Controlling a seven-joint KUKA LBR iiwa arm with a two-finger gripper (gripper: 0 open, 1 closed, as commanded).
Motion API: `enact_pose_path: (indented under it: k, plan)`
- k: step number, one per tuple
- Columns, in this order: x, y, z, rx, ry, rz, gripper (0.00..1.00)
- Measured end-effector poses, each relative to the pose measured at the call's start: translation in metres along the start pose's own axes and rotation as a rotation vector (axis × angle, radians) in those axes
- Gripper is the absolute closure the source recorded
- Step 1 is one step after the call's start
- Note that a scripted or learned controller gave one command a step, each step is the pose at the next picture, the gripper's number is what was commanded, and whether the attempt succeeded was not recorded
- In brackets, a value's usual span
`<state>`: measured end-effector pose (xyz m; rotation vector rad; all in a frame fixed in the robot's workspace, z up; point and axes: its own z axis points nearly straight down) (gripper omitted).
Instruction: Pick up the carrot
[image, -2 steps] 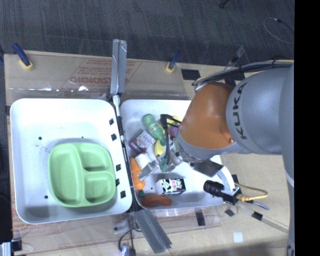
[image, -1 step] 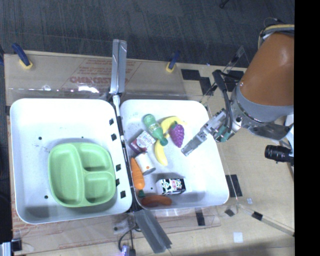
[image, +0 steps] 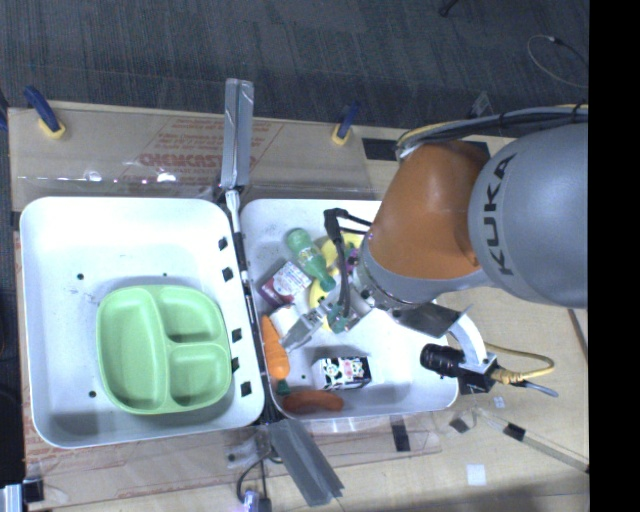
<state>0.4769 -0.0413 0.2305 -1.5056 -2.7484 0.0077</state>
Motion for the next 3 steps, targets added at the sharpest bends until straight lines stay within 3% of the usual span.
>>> enact_pose_path:
  k: [1, 2, 3]
  plan:
    - [0.040, 0.025, 0.043, 0.001, 0.001, -0.222, 0.00]
    - [0.010, 0.006, 0.043, 0.001, 0.002, -0.418, 0.00]
    - [0.061, 0.039, 0.043, 0.000, 0.000, -0.450, 0.00]
